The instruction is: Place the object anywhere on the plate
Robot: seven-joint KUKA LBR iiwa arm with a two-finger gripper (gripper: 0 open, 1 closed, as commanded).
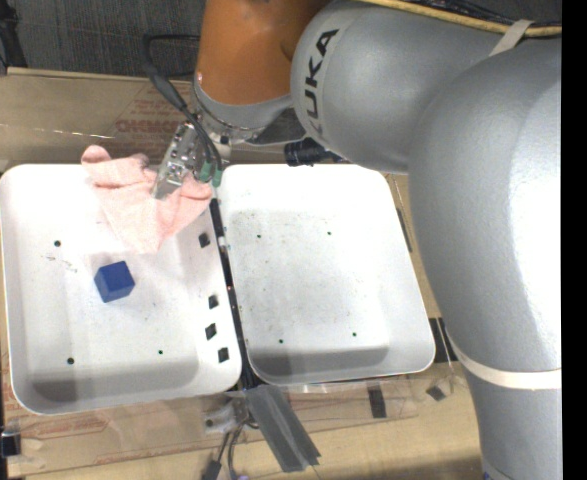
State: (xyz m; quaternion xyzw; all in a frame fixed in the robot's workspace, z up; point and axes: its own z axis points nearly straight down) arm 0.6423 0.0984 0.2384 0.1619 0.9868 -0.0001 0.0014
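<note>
While the hand [178, 171] is pinching one crumpled pink cloth [143, 200], one small blue cube [114, 280] is lying in the left of two white bins [33, 368]

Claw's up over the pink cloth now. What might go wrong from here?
The claw sits at the pink cloth by the left bin's far rim; soft fabric may slip or snag there. No plate is visible to place onto. The blue cube lies apart, so it may be missed.

"KUKA" on the arm [373, 88]
</note>
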